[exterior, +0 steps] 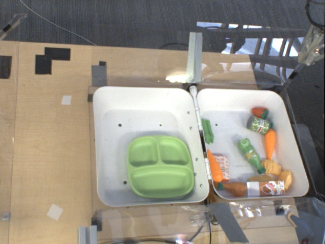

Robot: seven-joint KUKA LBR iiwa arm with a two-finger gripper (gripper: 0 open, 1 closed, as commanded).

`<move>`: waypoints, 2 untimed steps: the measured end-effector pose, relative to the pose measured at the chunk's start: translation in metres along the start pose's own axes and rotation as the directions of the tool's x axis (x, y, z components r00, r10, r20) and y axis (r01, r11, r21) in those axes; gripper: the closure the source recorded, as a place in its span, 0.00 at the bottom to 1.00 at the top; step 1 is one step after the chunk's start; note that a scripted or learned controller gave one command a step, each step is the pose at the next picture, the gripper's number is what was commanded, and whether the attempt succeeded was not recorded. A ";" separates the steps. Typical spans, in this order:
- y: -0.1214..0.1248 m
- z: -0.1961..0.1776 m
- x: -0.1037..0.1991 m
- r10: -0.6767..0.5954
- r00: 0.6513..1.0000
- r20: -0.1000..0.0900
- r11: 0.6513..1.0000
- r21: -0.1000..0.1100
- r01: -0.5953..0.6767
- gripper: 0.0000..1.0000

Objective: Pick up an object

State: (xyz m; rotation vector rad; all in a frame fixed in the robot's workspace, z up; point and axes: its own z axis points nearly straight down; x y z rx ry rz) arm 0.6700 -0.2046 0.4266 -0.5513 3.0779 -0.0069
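The right bin [228,103] holds several toy foods. A red and green piece [259,112] lies at the far right, with a small green can [259,125] just below it. An orange carrot [270,143] lies beside a green bottle [249,152]. A green pod [207,130] rests along the left wall. A second carrot [215,168] overlaps a pink packet [223,162]. At the front lie a bottle with a red label [266,188] and tan bread pieces [277,169].
The left bin [117,111] holds a green divided plate [160,165] toward its front. A metal post [194,55] stands behind the seam between the bins. The wooden bench [45,151] stretches to the left.
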 end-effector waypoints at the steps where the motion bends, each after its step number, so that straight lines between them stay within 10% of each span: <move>1: 0.000 -0.038 -0.001 -0.165 0.986 0.000 0.986 -0.001 0.165 1.00; 2: 0.001 -0.052 -0.003 -0.166 0.986 0.011 0.986 0.006 0.166 1.00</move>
